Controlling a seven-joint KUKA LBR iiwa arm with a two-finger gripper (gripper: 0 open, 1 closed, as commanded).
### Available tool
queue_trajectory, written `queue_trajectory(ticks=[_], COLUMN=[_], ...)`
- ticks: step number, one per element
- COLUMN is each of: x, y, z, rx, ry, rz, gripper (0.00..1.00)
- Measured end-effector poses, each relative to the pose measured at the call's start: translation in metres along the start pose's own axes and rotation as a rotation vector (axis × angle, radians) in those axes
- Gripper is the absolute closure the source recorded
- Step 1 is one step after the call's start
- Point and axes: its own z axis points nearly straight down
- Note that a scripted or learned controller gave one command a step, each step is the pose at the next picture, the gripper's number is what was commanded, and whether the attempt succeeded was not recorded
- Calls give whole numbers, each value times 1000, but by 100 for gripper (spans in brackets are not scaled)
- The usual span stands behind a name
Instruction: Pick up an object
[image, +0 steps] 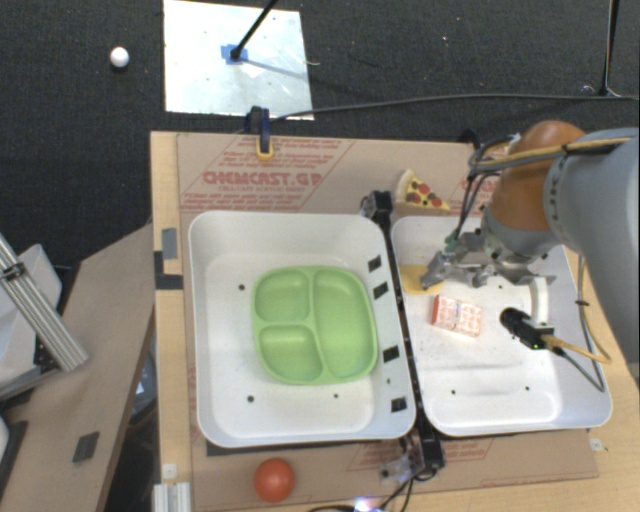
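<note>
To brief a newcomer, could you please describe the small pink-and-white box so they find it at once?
Look in the right-hand shallow white bin, where the grey arm reaches. Near its middle, just below the gripper, lies a small flat rectangular box. It alone is white with pink marks; the yellow piece by the bin's left wall is plain.

Arm appearance, overhead camera.
You'll see the arm (600, 190) as a smooth, rounded grey casing. Above the wrist sits a bulging orange band (522, 195), glossy, with a pale highlight on top. Below it the wrist housing is darker grey metal, and the gripper (438, 273) is angular and metallic grey. Thin dark cables (468, 205) run from beside the band's upper edge down to the gripper body.
</note>
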Motion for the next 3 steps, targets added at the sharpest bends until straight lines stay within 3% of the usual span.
queue_trajectory(ticks=[1,3], x=[0,-14], y=[1,8], z=[-12,-136], rx=[-4,-8], ry=[0,-2], rz=[0,0], gripper=[100,100])
